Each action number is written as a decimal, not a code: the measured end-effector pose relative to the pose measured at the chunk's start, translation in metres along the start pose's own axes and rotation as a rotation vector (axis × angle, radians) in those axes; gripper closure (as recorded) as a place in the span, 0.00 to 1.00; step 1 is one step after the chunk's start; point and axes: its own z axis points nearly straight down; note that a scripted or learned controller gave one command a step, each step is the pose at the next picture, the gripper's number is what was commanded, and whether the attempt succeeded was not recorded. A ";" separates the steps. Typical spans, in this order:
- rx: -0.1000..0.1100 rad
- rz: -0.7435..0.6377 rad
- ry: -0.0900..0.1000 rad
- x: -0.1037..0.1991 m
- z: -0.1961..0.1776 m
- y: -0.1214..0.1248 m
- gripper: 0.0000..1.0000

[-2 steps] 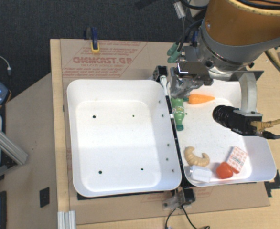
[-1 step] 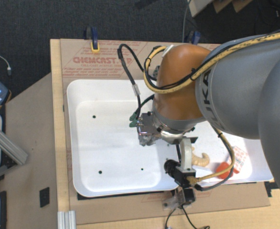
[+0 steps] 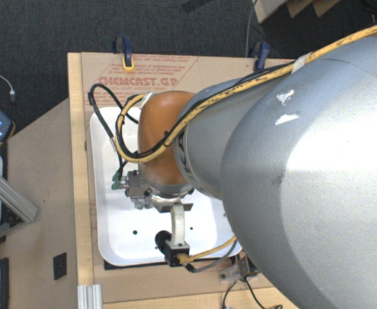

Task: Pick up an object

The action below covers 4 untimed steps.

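Observation:
My grey arm with its orange band reaches in from the right and hangs low over the left white bin. It covers most of the bin's middle. The gripper points straight down beneath the wrist, and its own body hides its tip. I cannot make out any loose object on the white bin floor that shows to the left of and in front of the wrist. Whatever lies under the arm is hidden.
The bin sits on a brown cardboard sheet held by two clamps at the far edge. A pale wooden bench edge runs down the left. The arm's bulk hides the right bin. Two small dark dots mark the bin floor.

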 end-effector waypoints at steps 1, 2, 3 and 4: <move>-0.005 0.009 -0.001 -0.005 -0.005 0.001 0.00; -0.003 0.012 -0.001 -0.061 0.053 0.037 0.00; -0.012 0.003 0.002 -0.002 0.050 0.083 0.00; -0.010 0.015 -0.004 -0.080 0.050 0.118 0.00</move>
